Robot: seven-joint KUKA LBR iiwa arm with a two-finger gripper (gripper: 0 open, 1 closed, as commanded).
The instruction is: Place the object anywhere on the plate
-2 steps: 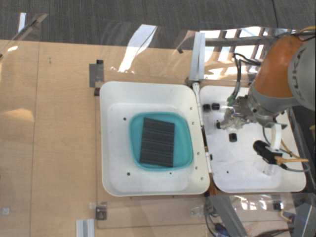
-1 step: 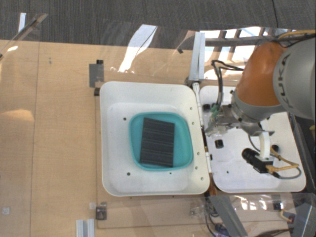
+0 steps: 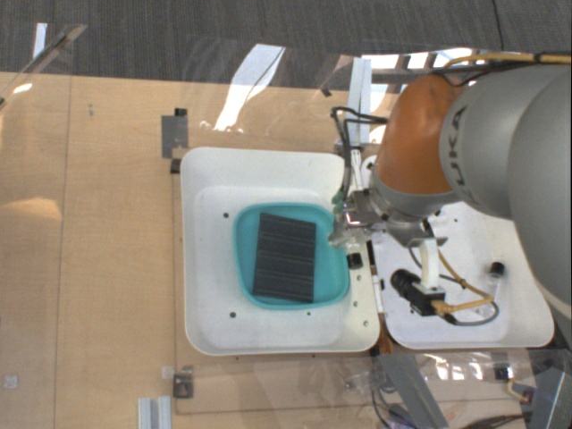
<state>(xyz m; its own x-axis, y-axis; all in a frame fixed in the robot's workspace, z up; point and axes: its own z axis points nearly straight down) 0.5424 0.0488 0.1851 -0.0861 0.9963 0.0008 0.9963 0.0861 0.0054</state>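
Nearest the camera, along the lower edge of the view, runs the pale wooden bench top (image 3: 89, 329), with a small grey metal bracket (image 3: 183, 382) just off the near corner of the left shallow white plastic bin (image 3: 206, 324). The right shallow white plastic bin (image 3: 532, 324) sits beside it, their rims meeting.

Further in, a teal, rounded-square plate (image 3: 246, 239) rests in the middle of the left bin. On the plate lies the dark grey, ribbed rectangular slab (image 3: 286, 257), flat, its long side running away from the camera with a slight tilt. It sits wholly inside the plate's rim, nearer the plate's right side than its left.

The gripper (image 3: 350, 231) hangs over the seam between the two bins, just beside the plate's right rim. The slab lies just to the view's left of it, close but apart, with a strip of teal showing between them. Nothing shows in the gripper's grasp, and the wrist above hides whether it is open or closed; I cannot tell.

Beyond that, the orange band (image 3: 411, 146) and the bulky grey arm (image 3: 509, 132) reach in over the right bin. A second grey bracket (image 3: 177, 134) stands at the left bin's far corner, and dark ribbed flooring (image 3: 223, 7) lies past the bench.
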